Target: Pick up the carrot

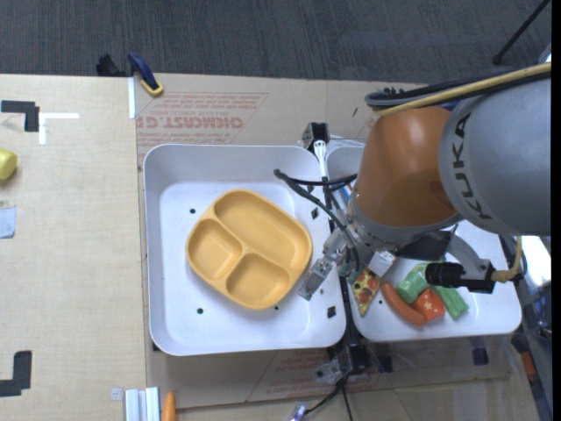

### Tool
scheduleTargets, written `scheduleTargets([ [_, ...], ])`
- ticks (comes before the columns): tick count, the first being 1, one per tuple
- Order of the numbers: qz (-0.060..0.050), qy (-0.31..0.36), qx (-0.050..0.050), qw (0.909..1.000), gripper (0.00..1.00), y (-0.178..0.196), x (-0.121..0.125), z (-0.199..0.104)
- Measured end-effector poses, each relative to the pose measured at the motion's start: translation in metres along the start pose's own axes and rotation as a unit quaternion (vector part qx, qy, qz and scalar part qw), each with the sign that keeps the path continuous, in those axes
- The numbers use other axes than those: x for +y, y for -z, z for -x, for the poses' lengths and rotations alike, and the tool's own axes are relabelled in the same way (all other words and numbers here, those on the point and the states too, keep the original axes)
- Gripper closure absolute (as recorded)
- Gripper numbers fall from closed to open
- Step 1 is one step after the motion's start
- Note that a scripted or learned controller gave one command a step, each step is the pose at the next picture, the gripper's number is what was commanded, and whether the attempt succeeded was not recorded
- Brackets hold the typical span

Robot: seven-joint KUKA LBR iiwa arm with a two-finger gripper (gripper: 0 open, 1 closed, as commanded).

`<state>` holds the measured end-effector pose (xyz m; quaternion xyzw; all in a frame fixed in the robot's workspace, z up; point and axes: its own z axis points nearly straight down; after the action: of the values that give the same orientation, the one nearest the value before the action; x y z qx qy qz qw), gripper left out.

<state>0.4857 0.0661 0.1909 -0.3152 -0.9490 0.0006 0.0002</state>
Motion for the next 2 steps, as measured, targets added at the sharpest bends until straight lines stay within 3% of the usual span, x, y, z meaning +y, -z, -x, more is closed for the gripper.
scheduleTargets([
  [1,0.001,-0.105,-0.001,0.9944,0.00,0.001,-0.040,0.054],
  [2,0.000,-0.149,-0.014,0.9888,0.00,-0.055,-0.012,0.022],
])
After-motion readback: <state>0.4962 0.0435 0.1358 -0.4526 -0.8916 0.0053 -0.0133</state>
